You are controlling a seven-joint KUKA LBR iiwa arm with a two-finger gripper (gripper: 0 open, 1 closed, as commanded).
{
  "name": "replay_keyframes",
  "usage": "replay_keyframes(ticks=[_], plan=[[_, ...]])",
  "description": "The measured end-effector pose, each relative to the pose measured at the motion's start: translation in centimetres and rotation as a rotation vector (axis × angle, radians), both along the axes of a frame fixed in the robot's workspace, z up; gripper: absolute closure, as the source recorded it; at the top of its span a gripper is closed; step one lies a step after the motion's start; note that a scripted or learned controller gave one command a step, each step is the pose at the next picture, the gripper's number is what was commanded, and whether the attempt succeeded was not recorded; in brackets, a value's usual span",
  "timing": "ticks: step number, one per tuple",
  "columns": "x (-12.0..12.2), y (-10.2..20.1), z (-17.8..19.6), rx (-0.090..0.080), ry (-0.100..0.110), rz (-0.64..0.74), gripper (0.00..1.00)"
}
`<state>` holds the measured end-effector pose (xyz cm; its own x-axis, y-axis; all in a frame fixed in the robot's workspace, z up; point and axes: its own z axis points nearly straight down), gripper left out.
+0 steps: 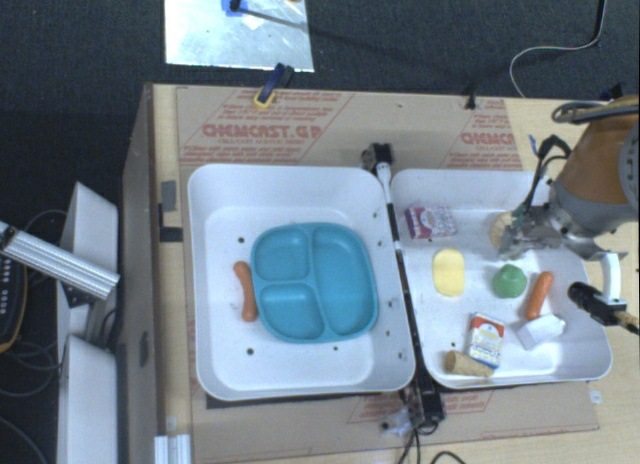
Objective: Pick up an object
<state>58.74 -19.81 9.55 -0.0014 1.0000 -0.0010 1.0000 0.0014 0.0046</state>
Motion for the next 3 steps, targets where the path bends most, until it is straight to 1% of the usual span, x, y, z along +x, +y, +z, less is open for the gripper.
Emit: replay_keyframes(ticks=[1,2,3], plan=[[0.0,0.0,0.0,0.0,0.0,0.0,0.0],[-3.9,4.4,-1.1,0.001,0.003,0.001,0.0],[-3.8,4.3,0.0,0.0,-0.001,0.001,1.0]])
